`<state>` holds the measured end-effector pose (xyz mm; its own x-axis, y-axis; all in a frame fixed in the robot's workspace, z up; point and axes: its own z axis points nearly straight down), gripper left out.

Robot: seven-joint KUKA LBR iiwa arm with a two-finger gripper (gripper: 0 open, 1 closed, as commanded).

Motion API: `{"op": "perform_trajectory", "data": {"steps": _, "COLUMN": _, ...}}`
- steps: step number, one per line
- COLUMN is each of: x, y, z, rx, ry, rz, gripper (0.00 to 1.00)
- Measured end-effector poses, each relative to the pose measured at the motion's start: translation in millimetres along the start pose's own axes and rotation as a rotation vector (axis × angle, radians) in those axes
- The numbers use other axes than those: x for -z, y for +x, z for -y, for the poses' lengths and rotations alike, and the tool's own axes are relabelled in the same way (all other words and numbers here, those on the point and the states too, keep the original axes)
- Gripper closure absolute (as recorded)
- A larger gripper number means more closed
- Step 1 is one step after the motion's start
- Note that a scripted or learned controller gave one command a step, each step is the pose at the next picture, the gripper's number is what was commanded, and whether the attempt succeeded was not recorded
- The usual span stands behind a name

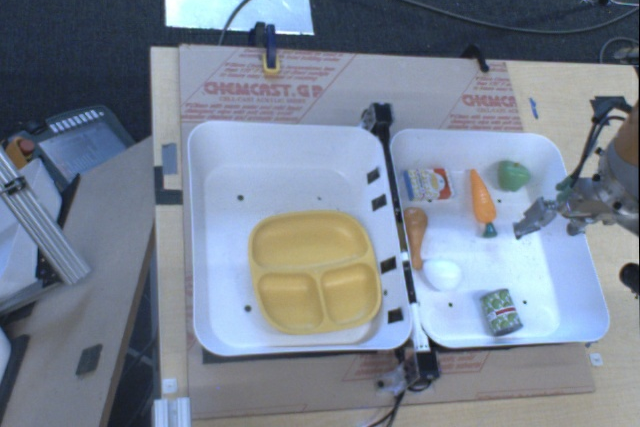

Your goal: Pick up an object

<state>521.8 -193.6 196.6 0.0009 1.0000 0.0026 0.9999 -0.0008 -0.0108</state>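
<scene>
Camera view: we cannot tell the gripper (532,221) state. It hovers over the right bin (590,300), just right of the carrot (483,199); nothing visible in it.

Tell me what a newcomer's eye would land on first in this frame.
The yellow divided tray stands out first, lying alone in the left bin. Next come the small items scattered in the right bin: an orange carrot, a green round piece, a white egg and a green can. The hand hovers at that bin's right side, nothing seen between its fingers.
</scene>
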Motion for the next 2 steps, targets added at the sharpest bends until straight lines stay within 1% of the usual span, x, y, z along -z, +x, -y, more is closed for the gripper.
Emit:
{"op": "perform_trajectory", "data": {"steps": 1, "x": 6.4, "y": 0.4, "z": -3.0, "rx": 0.004, "ry": -0.012, "rz": 0.003, "gripper": 0.0}}
{"op": "perform_trajectory", "data": {"steps": 2, "x": -56.4, "y": -0.2, "z": -4.8, "rx": 0.002, "ry": -0.008, "rz": 0.001, "gripper": 0.0}}
